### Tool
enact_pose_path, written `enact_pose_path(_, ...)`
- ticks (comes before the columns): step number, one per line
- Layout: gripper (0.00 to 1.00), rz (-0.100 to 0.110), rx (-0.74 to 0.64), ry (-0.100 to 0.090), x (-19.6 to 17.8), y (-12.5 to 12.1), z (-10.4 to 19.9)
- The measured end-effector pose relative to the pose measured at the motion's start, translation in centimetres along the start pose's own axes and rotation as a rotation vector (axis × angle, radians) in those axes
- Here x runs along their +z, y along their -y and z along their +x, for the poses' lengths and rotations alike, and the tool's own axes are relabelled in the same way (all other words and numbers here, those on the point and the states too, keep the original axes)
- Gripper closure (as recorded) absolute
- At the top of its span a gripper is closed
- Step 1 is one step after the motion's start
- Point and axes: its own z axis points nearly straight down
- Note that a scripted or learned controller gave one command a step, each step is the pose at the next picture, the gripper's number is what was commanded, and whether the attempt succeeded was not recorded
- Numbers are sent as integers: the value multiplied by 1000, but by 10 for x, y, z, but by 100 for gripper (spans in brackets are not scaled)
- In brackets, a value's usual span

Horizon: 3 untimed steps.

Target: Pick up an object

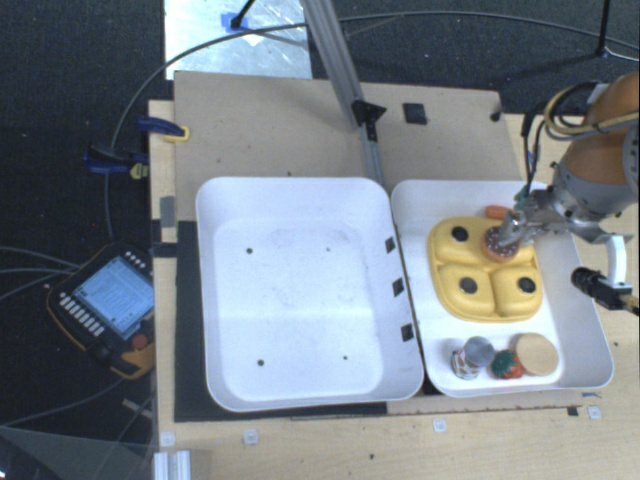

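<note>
At the far left, off the surface, a handheld control pendant with a lit blue screen [108, 303] lies on the dark floor. Next comes the left shallow white plastic bin [225, 218], its floor bare apart from a few small dark dots. The right shallow white plastic bin [420, 208] sits touching it along their shared edge, and all the objects are in this one.

In the middle of the right bin lies a yellow moulded plastic tray with four rounded lobes [485, 270], each lobe marked by a dark spot; it is roughly square, with no strong long axis, and sits slightly turned against the bin walls. A small orange piece [496, 211] lies just beyond its far edge. Along the near wall sit a small grey metallic object [470, 356], a red and green rounded piece [506, 365] and a tan flat disc [538, 353], in a row running left to right, well apart from the hand.

The hand [503, 240] is over the yellow tray's far right lobe, pointing down and leftward from the arm at the right. A small brownish round thing [497, 247] sits at its tip, directly below, so the likeliest target lies straight under the hand rather than off to any side. Whether the hand is apart or clamped on it I cannot tell; the tip is too small and blurred.
</note>
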Motion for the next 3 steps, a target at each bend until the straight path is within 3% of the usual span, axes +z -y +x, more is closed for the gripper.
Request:
enact_pose_path(1,100,3,-2,0,-65,1,-1)
enact_pose_path(2,100,6,-3,-2,-94,-1,-2)
enact_pose_path(3,100,9,-8,-4,-84,-4,51)
